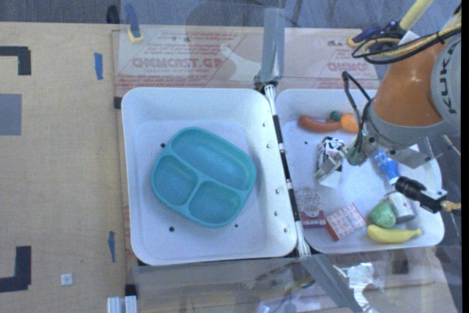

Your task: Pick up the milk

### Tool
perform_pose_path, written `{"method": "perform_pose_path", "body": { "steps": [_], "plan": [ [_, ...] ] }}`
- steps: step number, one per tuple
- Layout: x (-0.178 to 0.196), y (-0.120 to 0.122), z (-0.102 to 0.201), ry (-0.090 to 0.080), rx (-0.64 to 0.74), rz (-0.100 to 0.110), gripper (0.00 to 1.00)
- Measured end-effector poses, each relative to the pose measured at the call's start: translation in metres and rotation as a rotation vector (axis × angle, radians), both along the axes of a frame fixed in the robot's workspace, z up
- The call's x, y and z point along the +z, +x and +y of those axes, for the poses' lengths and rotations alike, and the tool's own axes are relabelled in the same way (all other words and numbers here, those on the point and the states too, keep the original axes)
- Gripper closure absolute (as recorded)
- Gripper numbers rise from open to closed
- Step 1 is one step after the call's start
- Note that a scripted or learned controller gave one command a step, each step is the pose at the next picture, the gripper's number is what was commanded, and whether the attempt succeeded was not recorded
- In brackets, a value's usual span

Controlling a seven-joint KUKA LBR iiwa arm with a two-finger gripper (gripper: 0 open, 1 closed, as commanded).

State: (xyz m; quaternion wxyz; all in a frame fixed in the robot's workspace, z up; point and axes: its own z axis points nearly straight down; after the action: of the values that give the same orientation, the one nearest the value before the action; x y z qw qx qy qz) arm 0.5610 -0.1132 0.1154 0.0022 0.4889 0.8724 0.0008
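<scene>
— Where's the milk?

— The milk (330, 160), a small carton patterned black and white, lies tilted in the right bin (432, 234), toward that bin's left wall and a little above its middle.

— And the hand?

— The gripper (357, 155) hangs just beside the carton's right side, under the grey wrist and orange band. It is close enough that it may be touching; I cannot tell. I also cannot tell how its grasp stands, since the wrist covers it from above.

— What crowds the carton?

— A carrot (325, 124) lies along the bin's far edge, just beyond the milk. A blue bottle (385, 167) lies to the right of the gripper. Toward the near edge sit two small red-and-white packets (311, 206) and (344, 221), then a green fruit (382, 214), a small can (401, 207) and a banana (393, 234) by the near right corner. A black part of the arm (415, 190) juts over that corner.

— Any open room?

— Bare white floor shows between the milk and the packets, and in the middle of the bin below the gripper. The left bin (139, 179) carries a teal divided plate (204, 176) at its middle, with bare floor all around it.
</scene>
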Motion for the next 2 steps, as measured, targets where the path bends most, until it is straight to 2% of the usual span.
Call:
{"method": "perform_pose_path", "body": {
  "steps": [1,2],
  "plan": [
    [0.0,0.0,0.0,0.0,0.0,0.0,0.0],
    [0.138,0.01,0.022,0.0,0.168,-0.001,0.0]
  ]
}}
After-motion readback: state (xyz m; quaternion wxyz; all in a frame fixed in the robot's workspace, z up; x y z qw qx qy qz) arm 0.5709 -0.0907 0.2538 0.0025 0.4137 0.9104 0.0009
